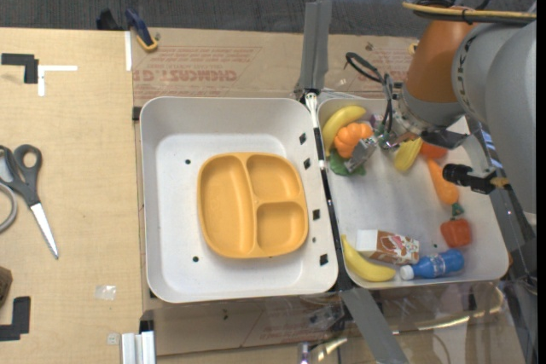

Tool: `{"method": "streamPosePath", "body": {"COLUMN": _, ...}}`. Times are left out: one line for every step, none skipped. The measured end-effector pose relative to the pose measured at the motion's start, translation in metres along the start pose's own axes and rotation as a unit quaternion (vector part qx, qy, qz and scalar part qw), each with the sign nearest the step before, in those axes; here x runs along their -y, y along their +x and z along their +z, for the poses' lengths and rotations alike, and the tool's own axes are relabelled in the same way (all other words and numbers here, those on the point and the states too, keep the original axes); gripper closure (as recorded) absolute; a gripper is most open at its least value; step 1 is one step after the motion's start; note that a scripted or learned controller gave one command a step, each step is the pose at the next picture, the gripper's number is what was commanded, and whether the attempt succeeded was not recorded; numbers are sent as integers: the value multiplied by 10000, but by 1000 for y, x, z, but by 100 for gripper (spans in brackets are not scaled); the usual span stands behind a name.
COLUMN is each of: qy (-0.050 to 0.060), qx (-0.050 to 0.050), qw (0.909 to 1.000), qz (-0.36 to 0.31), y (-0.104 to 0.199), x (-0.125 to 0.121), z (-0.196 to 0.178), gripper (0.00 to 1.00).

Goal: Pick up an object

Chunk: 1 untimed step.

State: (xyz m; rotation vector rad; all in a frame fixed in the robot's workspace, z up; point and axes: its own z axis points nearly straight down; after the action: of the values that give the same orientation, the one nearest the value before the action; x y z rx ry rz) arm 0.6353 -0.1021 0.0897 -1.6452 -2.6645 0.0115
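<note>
My gripper hangs low over the back of the right bin and is open, with nothing between its fingers. Its left finger rests beside an orange pumpkin toy and a green leafy piece. A yellow banana curves behind the pumpkin. Just right of the gripper lies a small yellow piece, with an orange carrot further right. Toward the bin's front are a red-orange pepper, a second banana, a brown-and-white carton and a blue bottle.
The left bin holds a yellow divided plate. The grey arm with its orange band covers the right bin's back right corner. Scissors lie on the bench at far left.
</note>
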Motion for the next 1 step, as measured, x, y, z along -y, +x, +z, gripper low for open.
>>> {"method": "streamPosePath", "body": {"qy": -113, "qx": -95, "qw": 9967, "qz": 799, "y": -49, "x": 27, "z": -30, "gripper": 0}}
